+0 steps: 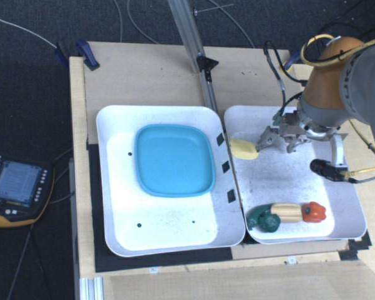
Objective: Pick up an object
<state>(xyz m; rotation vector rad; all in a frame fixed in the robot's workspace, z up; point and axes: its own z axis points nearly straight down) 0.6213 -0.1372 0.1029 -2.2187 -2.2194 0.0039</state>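
gripper – grip state cannot tell | small pale-yellow rounded soft object – touching its left tip, long axis left-right

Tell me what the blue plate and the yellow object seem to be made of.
Blue plate: probably plastic, smooth and matte, one even colour with soft rounded corners. Yellow object: looks like soft foam or plastic, dull pale surface, rounded shape; too small to be sure.
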